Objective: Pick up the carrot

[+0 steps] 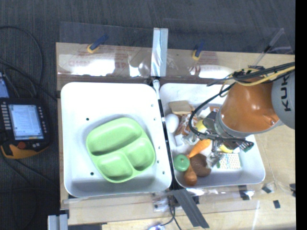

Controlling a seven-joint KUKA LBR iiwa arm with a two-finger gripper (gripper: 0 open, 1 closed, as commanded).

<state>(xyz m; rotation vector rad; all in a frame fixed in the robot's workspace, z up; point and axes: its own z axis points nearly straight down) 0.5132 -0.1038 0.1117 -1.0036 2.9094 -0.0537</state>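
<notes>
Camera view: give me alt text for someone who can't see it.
The arm's tool hangs over the cluttered right bin, beside the orange carrot. A green divided tray lies in the left bin.

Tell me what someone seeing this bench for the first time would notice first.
Probably the bright green divided tray, lying alone in the left bin. Next, the arm's big orange band hanging over the right bin, where small items crowd together. Among them the orange carrot lies just under the arm, with a green round piece and a white egg nearby.
</notes>
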